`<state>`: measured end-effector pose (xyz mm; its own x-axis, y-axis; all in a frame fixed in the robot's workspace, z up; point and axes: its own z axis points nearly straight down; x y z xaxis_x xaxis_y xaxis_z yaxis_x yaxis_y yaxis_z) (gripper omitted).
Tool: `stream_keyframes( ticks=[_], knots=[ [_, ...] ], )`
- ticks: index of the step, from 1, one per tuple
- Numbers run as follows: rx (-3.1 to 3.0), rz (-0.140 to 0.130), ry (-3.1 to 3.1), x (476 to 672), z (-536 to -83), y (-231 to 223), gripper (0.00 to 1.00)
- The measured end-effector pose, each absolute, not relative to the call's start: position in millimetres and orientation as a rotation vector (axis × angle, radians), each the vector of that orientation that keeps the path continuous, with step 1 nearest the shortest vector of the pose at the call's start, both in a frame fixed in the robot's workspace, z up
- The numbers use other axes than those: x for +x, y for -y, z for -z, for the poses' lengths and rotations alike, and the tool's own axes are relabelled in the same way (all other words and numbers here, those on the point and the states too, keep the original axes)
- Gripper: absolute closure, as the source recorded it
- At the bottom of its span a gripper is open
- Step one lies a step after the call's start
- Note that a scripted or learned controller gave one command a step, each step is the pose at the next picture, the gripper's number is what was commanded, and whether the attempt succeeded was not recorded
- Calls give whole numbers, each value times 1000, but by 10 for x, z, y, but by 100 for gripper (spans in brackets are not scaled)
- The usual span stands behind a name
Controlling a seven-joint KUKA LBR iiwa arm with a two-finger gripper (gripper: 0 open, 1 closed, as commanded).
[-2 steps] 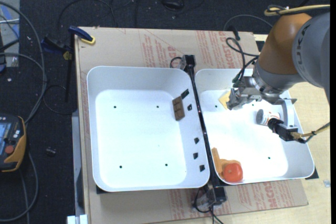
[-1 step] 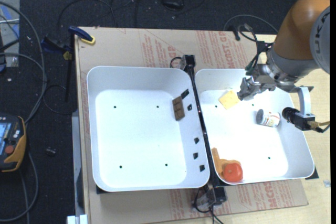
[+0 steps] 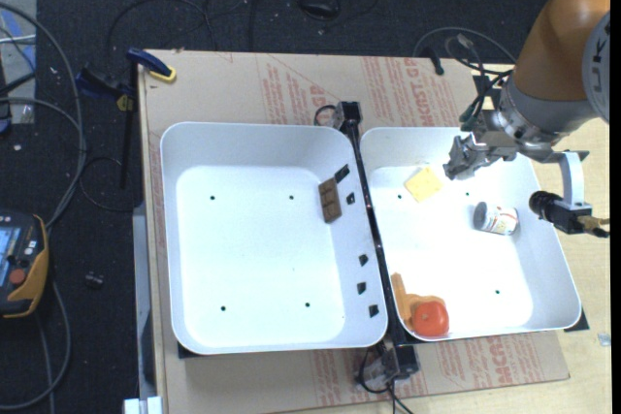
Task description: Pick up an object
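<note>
The right bin (image 3: 543,291) holds three things. A flat yellow square piece (image 3: 423,183) lies near its back left. A small white canister with a dark end (image 3: 496,219) lies on its side toward the right. A red-orange round object with an orange stem-like piece (image 3: 424,313) sits in the front left corner. In the left bin (image 3: 194,208) a brown block (image 3: 331,201) rests against the right wall. My gripper (image 3: 464,156) hangs over the back of the right bin, just right of the yellow piece. Nothing shows between its fingers.
The two bins sit on a cardboard sheet (image 3: 291,82) on the bench. Black clips (image 3: 364,259) line the divider between the bins. A black fitting with an orange tip (image 3: 563,208) sticks out by the right bin's right wall. Cables lie on the dark floor behind.
</note>
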<state>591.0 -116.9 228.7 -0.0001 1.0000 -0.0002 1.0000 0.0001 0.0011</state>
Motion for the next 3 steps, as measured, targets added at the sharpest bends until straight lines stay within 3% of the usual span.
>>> stream_keyframes(
  ticks=[3],
  knots=[
    [2218,-1,-2226,5447,-2323,-230,100]
  ],
)
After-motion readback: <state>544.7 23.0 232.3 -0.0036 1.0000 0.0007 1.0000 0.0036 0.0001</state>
